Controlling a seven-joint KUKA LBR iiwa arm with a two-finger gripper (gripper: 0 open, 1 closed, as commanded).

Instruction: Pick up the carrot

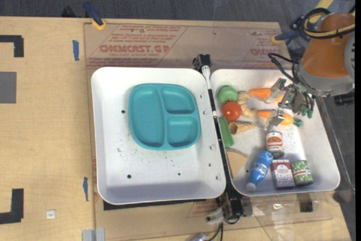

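Hovering in the right bin [321, 138], end effector [285, 103] just above the carrot [260, 93], finger state impossible to tell, tomato [231, 110] nearby.

Hid part of the carrot [274, 115] beneath the gripper [285, 104]; possibly gripped it, though too cluttered to tell.

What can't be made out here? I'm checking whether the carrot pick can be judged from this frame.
- Gripper, camera view: its metal parts blur together over the orange pieces, so finger state and any hold are unclear.
- Carrot: two orange pieces lie by the gripper; the second is partly covered.
- Small can and carton: labels too small to read.
- Arm: cut off by the right edge.
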